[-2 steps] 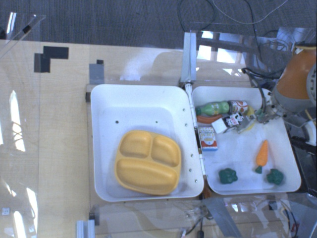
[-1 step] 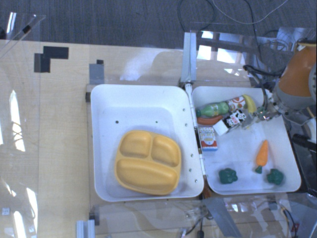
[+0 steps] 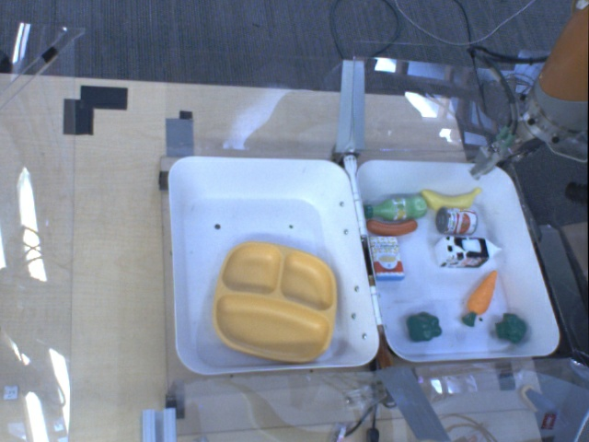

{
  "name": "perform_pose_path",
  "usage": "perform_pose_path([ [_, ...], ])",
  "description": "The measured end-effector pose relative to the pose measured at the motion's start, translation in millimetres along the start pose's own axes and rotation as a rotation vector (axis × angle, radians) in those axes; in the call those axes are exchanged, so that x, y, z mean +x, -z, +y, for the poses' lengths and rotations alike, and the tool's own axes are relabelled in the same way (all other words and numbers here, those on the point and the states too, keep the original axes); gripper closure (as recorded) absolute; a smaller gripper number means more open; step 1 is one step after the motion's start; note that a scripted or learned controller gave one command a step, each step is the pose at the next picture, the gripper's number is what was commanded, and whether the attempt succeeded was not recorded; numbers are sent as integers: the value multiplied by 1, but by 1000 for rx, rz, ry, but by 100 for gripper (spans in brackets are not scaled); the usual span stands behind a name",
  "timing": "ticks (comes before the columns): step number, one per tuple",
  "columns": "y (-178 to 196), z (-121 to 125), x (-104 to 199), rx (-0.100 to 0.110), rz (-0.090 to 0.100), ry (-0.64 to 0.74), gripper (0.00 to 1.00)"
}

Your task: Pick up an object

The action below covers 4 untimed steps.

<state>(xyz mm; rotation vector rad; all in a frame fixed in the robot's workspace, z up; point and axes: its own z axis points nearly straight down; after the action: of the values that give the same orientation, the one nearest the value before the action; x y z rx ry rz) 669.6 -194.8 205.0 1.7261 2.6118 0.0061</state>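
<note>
1. Wooden tabletop bears two white bins.
2. Left bin: yellow divided tray.
3. Right bin: banana, can, carrot, bottle.
4. End effector above the right bin's far rim; opening cannot be told, nothing seen held.

I see the tray lying in the left bin; the right bin holds the bottle, banana, can and carrot.
</note>
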Motion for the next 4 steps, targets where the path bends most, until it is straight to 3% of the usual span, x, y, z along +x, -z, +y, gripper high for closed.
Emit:
perform_pose_path([
  [1, 10, 7, 19, 2, 2, -10, 100],
  [2, 10, 7, 19, 2, 2, -10, 0],
  [3, -110, -16, 19, 4, 4, 50, 0],
  [4, -96, -13, 19, -4, -1, 52, 100],
])
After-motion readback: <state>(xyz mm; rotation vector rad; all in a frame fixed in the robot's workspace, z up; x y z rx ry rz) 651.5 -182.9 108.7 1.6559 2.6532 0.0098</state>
